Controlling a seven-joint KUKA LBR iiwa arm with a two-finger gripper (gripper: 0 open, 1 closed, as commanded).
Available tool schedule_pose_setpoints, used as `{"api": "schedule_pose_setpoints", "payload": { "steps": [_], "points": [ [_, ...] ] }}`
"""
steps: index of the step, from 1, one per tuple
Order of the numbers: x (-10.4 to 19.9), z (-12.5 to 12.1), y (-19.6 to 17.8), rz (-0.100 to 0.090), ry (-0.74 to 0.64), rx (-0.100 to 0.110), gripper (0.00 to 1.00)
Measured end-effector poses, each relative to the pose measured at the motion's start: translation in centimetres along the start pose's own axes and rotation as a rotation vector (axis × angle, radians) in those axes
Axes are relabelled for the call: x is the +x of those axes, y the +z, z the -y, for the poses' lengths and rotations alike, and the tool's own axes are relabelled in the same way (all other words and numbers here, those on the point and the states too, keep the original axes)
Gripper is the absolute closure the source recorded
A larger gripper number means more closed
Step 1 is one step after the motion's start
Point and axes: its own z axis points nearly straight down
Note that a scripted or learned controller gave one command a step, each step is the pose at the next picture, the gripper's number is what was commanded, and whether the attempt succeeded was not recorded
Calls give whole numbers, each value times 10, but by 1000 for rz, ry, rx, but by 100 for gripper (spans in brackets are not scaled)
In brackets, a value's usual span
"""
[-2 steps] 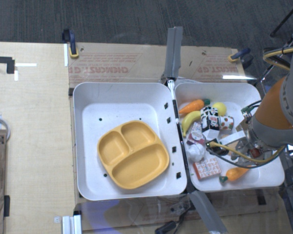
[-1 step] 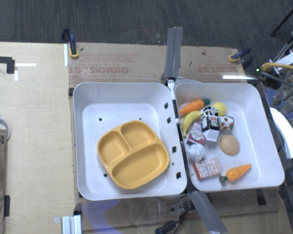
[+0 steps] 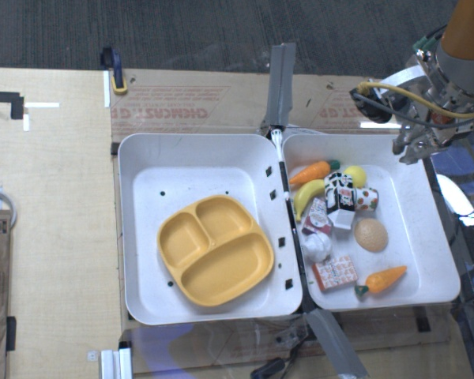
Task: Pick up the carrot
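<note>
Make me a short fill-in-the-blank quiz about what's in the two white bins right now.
1. The yellow divided plate lies in the ______ bin.
2. The plate has ______ compartments.
3. The number of carrots in the right bin, one near the top and one near the bottom, is ______.
4. The banana lies just below the ______ carrot.

Missing words: left; three; two; top

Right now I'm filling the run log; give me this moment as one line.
phase: approach | gripper: over right bin's far right corner, holding nothing | carrots: one far left, one near right | yellow plate: left bin
</note>
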Motion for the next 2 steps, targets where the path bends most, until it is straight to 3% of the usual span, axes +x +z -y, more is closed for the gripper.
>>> {"api": "schedule_pose_setpoints", "payload": {
  "steps": [1, 2],
  "points": [
    [23, 28, 151, 0, 3, 1, 100],
    [21, 8, 4, -2, 2, -1, 100]
  ]
}}
